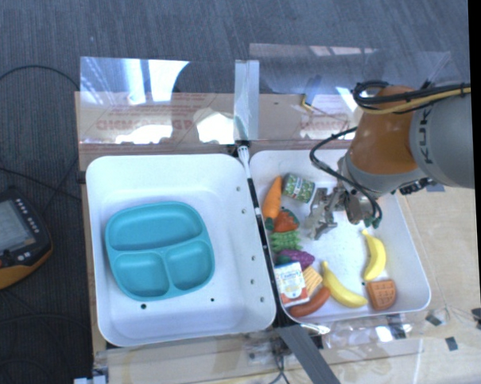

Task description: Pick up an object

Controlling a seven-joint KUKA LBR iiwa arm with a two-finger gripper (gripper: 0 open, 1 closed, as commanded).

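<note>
The pincer [327,215] is seen low over the right bin [410,243], in its upper middle part, its fingers spread a little with nothing visible between them and no toy clearly touched. Just to its left, a green can [298,188] and an orange carrot [272,198] are found; below-left lie a red-and-orange piece [283,221], a green leafy piece [286,241] and a purple one [299,258]. Two bananas are counted — one [374,255] just to the pincer's lower right, the other [341,286] below it. Further below are a small carton [291,282], a red sausage [307,305] and a waffle [381,293]. Well to the left, one teal divided tray [159,248] is held in the left bin [112,173].
</note>
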